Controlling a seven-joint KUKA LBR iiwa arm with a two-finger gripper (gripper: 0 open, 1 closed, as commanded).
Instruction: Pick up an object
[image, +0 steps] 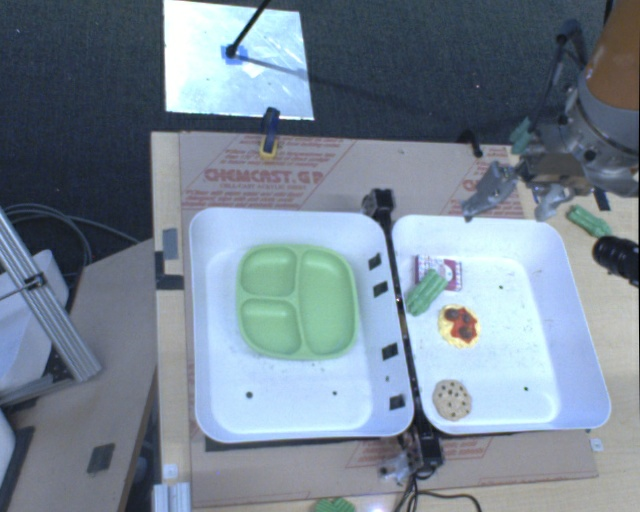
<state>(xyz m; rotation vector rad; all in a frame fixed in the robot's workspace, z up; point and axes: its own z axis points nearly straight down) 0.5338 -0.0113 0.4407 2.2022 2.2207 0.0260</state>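
The arm (610, 70) reached in from the right and held its claw (515, 192) above the far rim of the right bin (575, 300), well apart from everything inside it. Its two fingers (487, 190) stood apart with nothing between them, so no grasp had begun; the step in hand looked like the approach, with a target probably not yet settled. The pickable things all lay in that right bin: a green pea pod (427, 290) near the divider, touching or overlapping a small purple-and-white packet (441, 270); a yellow pastry with a red centre (459, 325) just beside them; and a chocolate-chip cookie (452, 399) alone near the front wall. The left bin (215, 300) held a green divided plate (298, 301). Both bins sat on the brown surface (320, 170). The next move would likely call for the claw to travel forward over one item, line its fingers across that item's narrow side, and descend. The cookie, lying clear of its neighbours, seemed the easier choice; the pea pod risked dragging the packet along.
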